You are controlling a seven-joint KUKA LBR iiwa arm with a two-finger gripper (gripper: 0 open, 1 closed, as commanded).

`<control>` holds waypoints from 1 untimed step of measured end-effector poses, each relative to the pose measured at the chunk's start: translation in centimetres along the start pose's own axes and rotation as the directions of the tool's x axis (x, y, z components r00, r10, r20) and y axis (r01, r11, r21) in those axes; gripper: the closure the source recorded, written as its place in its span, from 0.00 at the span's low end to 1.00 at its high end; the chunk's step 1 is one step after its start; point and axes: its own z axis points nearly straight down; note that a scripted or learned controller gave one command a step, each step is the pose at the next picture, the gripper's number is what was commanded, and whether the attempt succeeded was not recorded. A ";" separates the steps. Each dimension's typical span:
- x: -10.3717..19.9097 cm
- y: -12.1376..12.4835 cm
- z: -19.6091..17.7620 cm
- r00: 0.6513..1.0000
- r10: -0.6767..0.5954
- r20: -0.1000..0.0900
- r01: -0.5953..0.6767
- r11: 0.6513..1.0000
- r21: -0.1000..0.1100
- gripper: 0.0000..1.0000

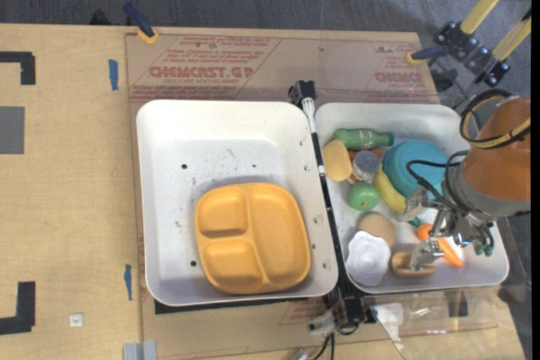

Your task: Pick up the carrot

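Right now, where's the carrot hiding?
The carrot lies in the right bin, near its front right corner, right under the gripper and beside the wooden brush.

Glossy white plastic bins (160, 181), matt yellow tray (251, 238), cardboard bench (67, 181)

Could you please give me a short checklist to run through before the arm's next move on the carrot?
1. Carrot located in the right bin: ok, orange bits show under the gripper.
2. Gripper above the carrot: ok.
3. Carrot between the fingers: cannot tell.
4. Room around the carrot: not ok, a tan piece and a banana lie close.
5. Yellow tray out of the way in the left bin: ok.
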 end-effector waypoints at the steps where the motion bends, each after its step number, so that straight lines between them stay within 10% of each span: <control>1: -0.1 0.1 -1.3 1.000 -0.004 -0.002 0.004 1.000 -0.001 1.00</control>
